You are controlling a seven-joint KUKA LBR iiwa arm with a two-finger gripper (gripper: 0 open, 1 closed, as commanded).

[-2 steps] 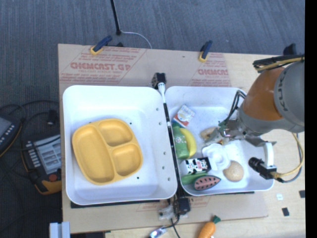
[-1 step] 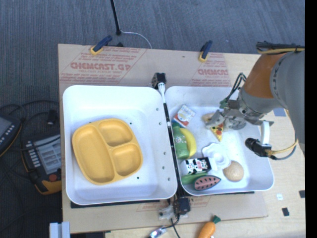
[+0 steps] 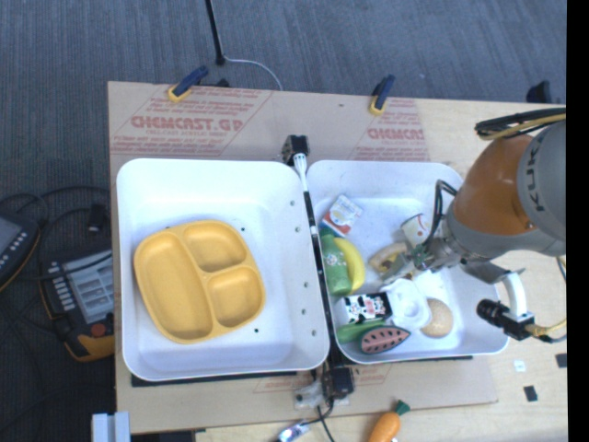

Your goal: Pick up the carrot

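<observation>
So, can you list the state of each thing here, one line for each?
carrot: lying on the bench, outside both bins
yellow divided plate: flat in the left bin
banana: lying in the right bin
watermelon slice: lying at the right bin's front edge
arm: reaching over the right bin

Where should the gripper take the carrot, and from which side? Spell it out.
Grip the carrot across its orange body, just below the green top, coming straight down from above. It lies on the bench in front of the right bin, outside it, its lower end cut off by the picture's edge, so the visible upper body is probably the safest hold.
</observation>
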